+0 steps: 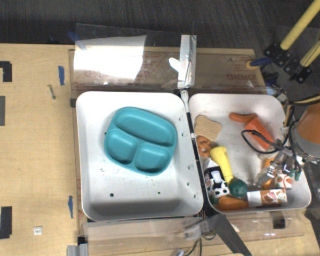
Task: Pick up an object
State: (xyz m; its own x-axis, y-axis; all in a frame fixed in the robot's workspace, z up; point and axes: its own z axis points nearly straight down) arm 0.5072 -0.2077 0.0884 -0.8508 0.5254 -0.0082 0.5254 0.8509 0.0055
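Observation:
The right bin (240, 103) holds several small things. A tan toast slice (208, 127) lies at its upper left, and an orange toy (253, 126) with a black cord (250, 140) lies at the upper right. A yellow piece (222, 163) reaches down to a dark green ball (237, 187). Along the front wall are a black-and-white block (216, 180), an orange carrot-like piece (232, 201) and a white tube with an orange label (268, 197). My gripper (278, 170) hangs low over the bin's right side, just above the tube. The orange wrist band (313, 126) is behind it.
The left bin (90, 159) carries a teal divided plate (141, 140). A clear plastic sheet (112, 63) and a metal strip (186, 60) stand behind the bins. Yellow rods with black clamps (296, 33) rise at the upper right. The wooden bench (26, 143) extends left.

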